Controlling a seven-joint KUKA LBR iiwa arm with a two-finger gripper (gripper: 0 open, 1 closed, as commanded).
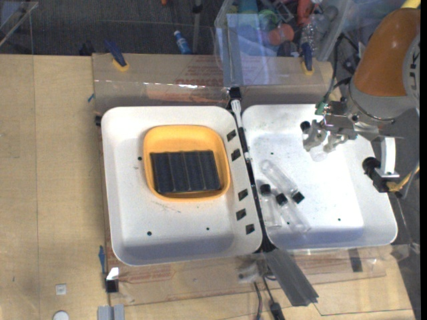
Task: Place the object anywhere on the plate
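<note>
Left bin (120, 232) holds yellow plate (187, 139) with dark ribbed rectangular block (185, 172) lying on it. Right bin (347, 225) – clear plastic object with black parts (280, 191) lies near left wall, on bin floor, well apart from plate. Gripper (315, 139) hangs over far part of right bin, apart from object – finger state: cannot tell. Clear box of coloured items (280, 19) beyond bins.
</note>
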